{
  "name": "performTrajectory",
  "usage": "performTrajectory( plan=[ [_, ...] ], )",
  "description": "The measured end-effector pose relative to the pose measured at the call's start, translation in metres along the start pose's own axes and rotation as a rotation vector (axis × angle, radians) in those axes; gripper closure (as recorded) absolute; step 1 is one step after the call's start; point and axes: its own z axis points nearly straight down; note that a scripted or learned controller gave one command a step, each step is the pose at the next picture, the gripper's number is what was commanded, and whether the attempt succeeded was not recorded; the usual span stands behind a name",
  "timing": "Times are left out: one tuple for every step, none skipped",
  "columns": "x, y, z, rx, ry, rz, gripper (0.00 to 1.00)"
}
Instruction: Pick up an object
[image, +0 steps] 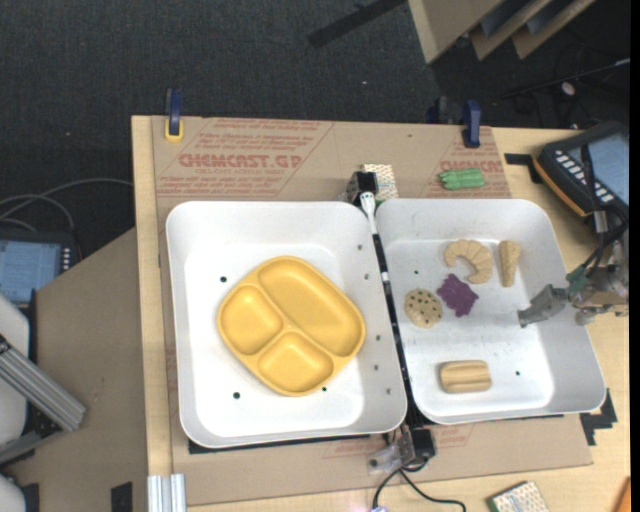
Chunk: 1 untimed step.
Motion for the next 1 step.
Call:
performTrajectory(
  plan=[
    [0.0343,0.0563,0.1267,0.001,0.002,-0.006,0.0]
  ],
)
